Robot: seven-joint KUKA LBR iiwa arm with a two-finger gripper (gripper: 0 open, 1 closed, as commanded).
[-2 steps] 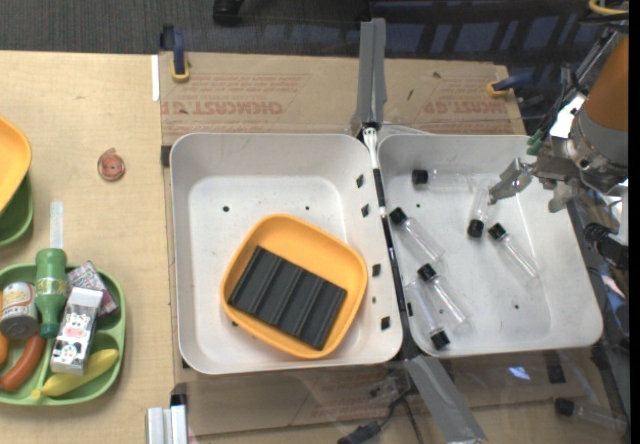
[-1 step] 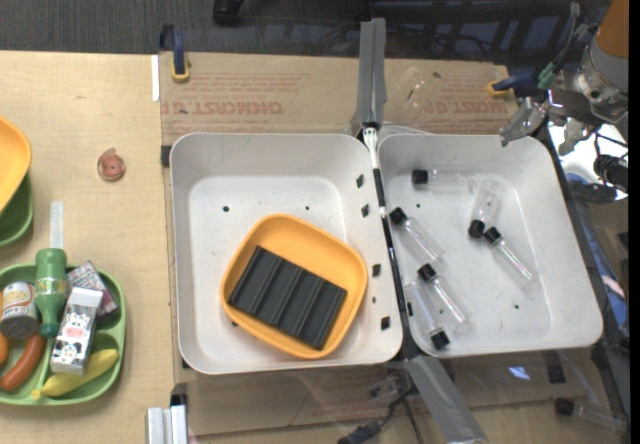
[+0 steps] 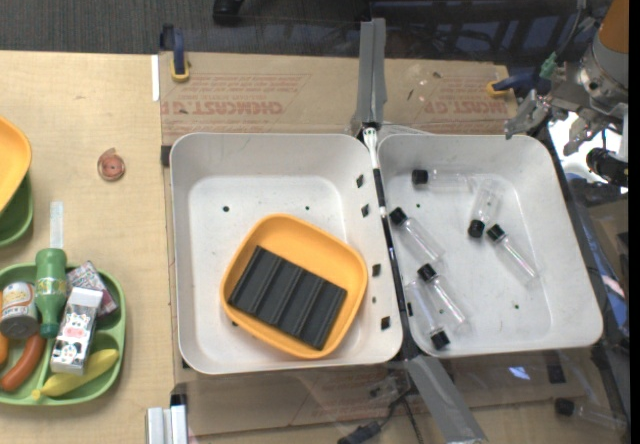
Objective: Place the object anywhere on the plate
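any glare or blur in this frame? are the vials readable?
Camera view: lighting is even and shadows soft; the right bin looks bright near its top right corner, and the clear vials wash out against the white, their black caps reading best. The gripper is slightly soft. The plate is sharp.

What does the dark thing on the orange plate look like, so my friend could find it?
Look in the left white bin, where an orange plate sits. On it lies a flat black ridged block, set at a slant. The clear tubes with black caps in the other bin are thin and see-through.
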